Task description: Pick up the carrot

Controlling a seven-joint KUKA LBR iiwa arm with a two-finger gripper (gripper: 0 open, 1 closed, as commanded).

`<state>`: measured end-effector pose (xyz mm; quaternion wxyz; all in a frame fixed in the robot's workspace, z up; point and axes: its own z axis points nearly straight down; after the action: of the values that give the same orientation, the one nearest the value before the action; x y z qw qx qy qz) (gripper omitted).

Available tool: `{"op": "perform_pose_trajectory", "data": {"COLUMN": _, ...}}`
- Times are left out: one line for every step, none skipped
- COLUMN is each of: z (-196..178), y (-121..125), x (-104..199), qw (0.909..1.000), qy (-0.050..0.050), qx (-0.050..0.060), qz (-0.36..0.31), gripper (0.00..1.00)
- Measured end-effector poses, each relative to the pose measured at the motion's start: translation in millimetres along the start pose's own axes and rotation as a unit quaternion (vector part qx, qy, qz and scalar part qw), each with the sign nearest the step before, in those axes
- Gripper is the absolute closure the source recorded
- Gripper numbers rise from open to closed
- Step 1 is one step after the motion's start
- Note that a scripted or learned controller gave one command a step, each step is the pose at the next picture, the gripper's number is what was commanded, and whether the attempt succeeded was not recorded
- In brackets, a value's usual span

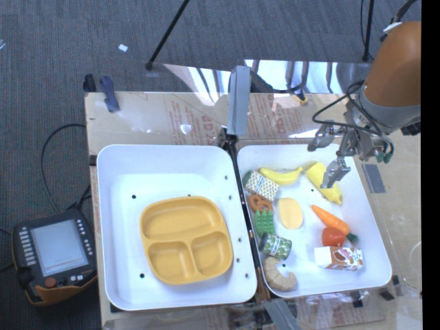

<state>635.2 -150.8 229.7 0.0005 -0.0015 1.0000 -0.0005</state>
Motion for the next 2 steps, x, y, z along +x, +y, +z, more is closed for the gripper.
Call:
{"op": "perform_pose_trajectory", "data": {"z": 143.6, "y": -27.1, "x": 55.3, "qw": 0.9952, "qy": 0.002, "qx": -0.001, "qz": -0.098, "gripper": 0.0}}
{"op": "perform_pose_trajectory", "data": {"z": 132.7, "y": -24.8, "x": 53.1, "qw": 0.995, "qy": 0.0, "qx": -0.001, "qz": -0.1, "gripper": 1.0}}
